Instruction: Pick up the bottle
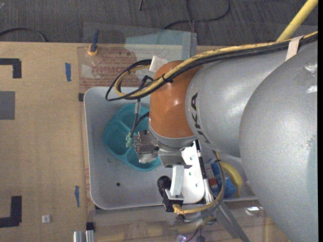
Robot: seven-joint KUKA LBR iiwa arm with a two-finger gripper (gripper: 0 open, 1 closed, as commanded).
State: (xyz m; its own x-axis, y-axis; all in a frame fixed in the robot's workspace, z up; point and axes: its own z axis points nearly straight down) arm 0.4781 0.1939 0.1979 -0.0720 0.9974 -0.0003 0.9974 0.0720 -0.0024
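The grey arm with its orange band reaches in from the right and covers much of the white bin [98,185]. My gripper [142,148] hangs low over the near edge of a teal dish-like thing [117,133] lying in the middle of that bin. Something blue [228,184] and something yellow [233,173] peek out from under the arm at the right. Most of each is hidden, so I cannot tell whether either one is the bottle.
The bin sits on a brown cardboard-covered bench [40,135] marked with black and blue tape. A small dark speck [118,184] lies on the bin floor near the front. Bare bin floor shows left of and in front of the teal thing.
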